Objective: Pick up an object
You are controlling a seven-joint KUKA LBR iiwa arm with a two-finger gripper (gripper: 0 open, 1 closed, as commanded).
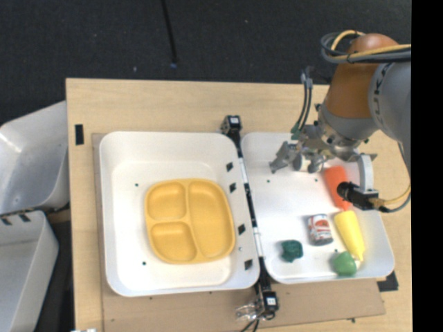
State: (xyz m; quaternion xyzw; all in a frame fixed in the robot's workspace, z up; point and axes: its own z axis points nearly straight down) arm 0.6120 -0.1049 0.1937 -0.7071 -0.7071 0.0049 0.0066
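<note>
My gripper point(296, 158) hangs over the upper part of the right bin point(291, 199), its grey fingers point(280, 159) spread apart with nothing between them. Below and to the right of it lie an orange carrot-like piece point(337, 183), a yellow corn-shaped toy point(349, 232), a small red and white can point(319, 228), a dark green lump point(291, 250) and a light green round piece point(343, 263). All of them rest on the bin floor, apart from the gripper.
The left bin point(124, 164) holds a yellow divided plate point(188, 221). A ridge with black clips point(243, 185) separates the two bins. The arm's orange band point(353, 88) rises at the upper right, with cables around it.
</note>
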